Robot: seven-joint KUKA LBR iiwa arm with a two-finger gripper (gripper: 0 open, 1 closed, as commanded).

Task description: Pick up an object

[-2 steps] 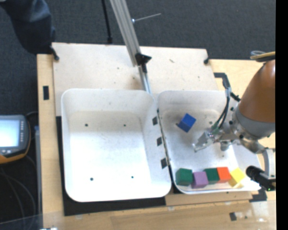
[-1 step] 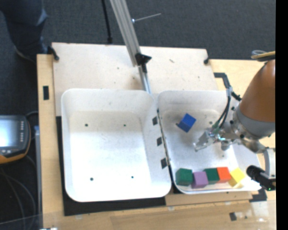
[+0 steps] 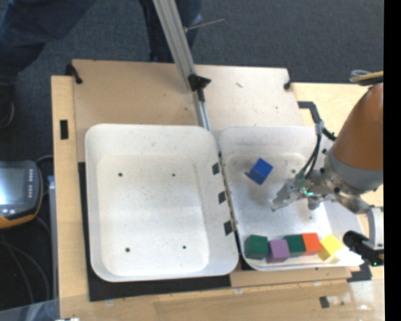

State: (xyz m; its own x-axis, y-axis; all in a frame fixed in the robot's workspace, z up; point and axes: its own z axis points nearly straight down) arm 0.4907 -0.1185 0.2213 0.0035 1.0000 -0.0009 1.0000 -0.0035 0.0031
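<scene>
While jaws (image 3: 283,199) hover, state unclear | blue cube (image 3: 259,170) just beside | five blocks (image 3: 293,246) line near rim

The light was even and fairly bright, and the white bins (image 3: 154,199) glared enough to lose surface detail (the left one most). Shadows were soft and short. The whole picture was slightly soft and grainy, and the carpet (image 3: 287,25) around the desk (image 3: 140,99) lay dim.

A light wooden bench (image 3: 140,95) stands on dark grey carpet (image 3: 287,19), an aluminium rail (image 3: 177,35) slanting overhead.
</scene>
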